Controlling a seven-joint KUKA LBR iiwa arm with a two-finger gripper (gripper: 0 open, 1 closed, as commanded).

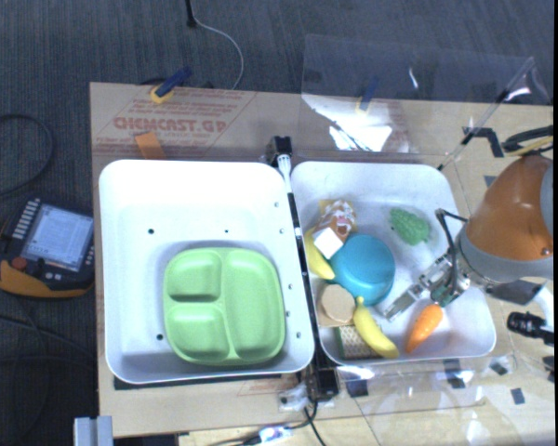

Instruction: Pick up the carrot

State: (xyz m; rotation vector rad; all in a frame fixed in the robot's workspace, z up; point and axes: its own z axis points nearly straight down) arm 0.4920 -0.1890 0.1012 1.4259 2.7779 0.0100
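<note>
A green divided plate [225,306] lies in the left bin [130,203]. In the right bin [391,177], a blue bowl [365,268] sits beside a banana [374,331]. The carrot [424,327] lies tilted near the front right corner. The end effector [417,292] hangs just above and left of it; I cannot tell whether it is open or closed.
</note>
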